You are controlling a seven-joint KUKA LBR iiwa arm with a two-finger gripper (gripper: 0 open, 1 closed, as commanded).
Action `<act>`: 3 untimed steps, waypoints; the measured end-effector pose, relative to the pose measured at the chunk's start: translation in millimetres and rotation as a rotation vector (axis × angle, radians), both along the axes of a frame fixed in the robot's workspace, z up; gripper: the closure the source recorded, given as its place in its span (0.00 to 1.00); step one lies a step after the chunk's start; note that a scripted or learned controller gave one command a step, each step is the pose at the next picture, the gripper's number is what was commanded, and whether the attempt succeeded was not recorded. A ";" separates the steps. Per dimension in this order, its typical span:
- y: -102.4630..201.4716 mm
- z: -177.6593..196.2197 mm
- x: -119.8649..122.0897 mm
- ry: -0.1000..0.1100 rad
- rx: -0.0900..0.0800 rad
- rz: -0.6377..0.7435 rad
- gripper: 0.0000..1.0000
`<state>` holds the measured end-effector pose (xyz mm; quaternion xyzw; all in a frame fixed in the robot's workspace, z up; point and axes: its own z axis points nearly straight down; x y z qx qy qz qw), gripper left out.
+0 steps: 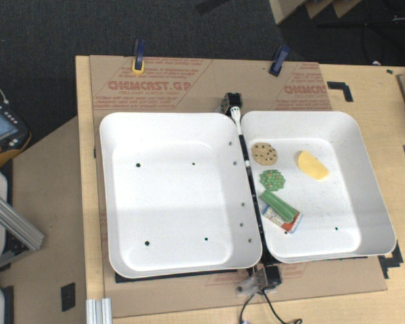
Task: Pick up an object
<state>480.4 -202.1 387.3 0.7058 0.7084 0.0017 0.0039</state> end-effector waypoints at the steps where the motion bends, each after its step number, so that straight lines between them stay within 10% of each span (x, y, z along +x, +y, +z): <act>1: -0.8 45.8 -0.4 -0.001 -0.001 -0.002 1.00; 3: -4.5 112.6 -0.1 0.000 -0.002 -0.003 1.00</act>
